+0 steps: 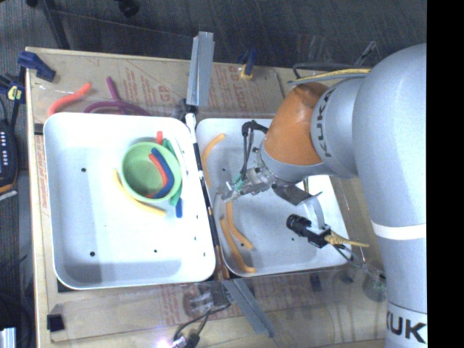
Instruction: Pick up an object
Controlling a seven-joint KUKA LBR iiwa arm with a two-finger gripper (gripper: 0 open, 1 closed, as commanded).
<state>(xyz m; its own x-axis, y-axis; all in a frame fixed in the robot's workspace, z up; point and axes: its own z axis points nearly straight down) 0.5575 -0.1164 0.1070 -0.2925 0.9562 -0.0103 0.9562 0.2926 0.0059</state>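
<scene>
Working in the right bin [283,256], centre-right of the frame, with the gripper [241,187] set low near that bin's left wall. Cannot tell how wide open, nor whether gripping anything: too small and blurred at the tip to judge. Nearest candidates: a curved orange strip [232,227] just below the gripper, running toward the bin's lower left corner, and a second orange strip [209,151] higher up beside the same wall. Probably aiming for the lower strip, so best to come straight down across its narrow width rather than along its length, choosing a stretch lying clear of the wall to avoid scraping the rim. Worth closing slowly: looks thin and bendy, likely to slip or flop sideways. Then lift vertically and check for the strip hanging from the tip before moving off. Over in the left bin [109,252], a green bowl [141,169] with coloured pieces inside, well apart and better left alone from here.
</scene>
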